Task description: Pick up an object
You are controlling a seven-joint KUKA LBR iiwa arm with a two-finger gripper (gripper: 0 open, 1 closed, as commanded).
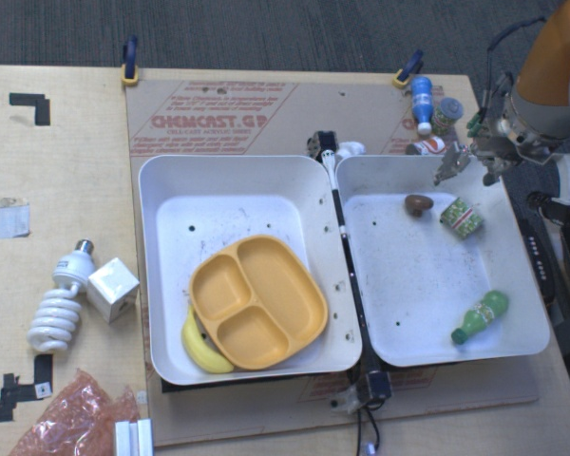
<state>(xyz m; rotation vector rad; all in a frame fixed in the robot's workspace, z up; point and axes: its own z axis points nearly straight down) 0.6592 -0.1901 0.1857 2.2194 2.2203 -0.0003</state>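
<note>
Objects in the right bin (513,335) lie below and left of the gripper (475,162), none touching it. Finger spread cannot be told. Nearest is a small green-and-white patterned can (461,218); beside it, a brown rounded item (418,203). A green bottle (481,318) lies near the front wall.

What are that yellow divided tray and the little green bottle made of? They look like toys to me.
The yellow divided tray looks like moulded plastic with a smooth, dull finish: one even colour, rounded rims, three pressed compartments. The green bottle also seems plastic, slightly glossy, with a soft highlight along its side; it could be a toy. The white bins look like thin, matte formed plastic.
</note>
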